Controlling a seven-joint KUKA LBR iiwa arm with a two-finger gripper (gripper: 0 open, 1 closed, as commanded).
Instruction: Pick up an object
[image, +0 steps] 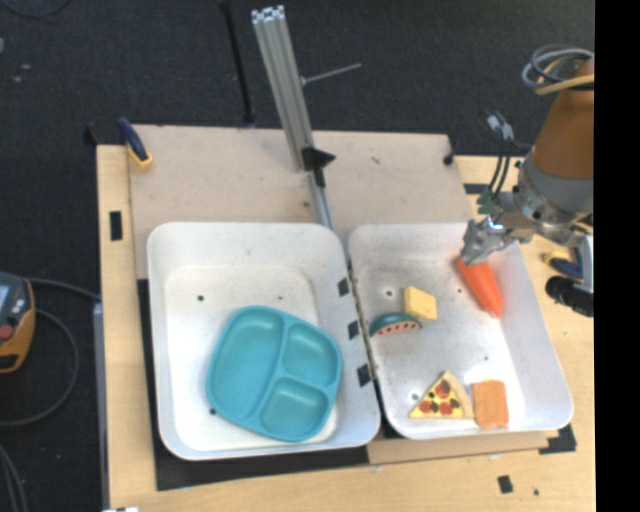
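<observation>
Your arm (562, 140) is cut off at the right edge, so you see little more than its orange band and grey wrist. The claw (483, 243) hangs at the upper right corner of the right bin (535, 400), right at the top end of the carrot (482, 285); from this slanted view you cannot tell whether its fingers are spread or pressed together, nor whether they touch the carrot at all. The carrot lies tilted in the right bin, close to its right wall. In the same bin you have a yellow cheese wedge (420, 302) near the middle, with a small watermelon slice (394, 325) just beside it toward the left wall, its details too small to read well. Near the bin's front edge a pizza slice (441, 398) lies just beside an orange block (490, 403), which is blurred enough that you cannot say what it is. The left bin (180, 260) holds one teal divided plate (274, 372), set toward the front. Both bins sit side by side on the bench (220, 170).
</observation>
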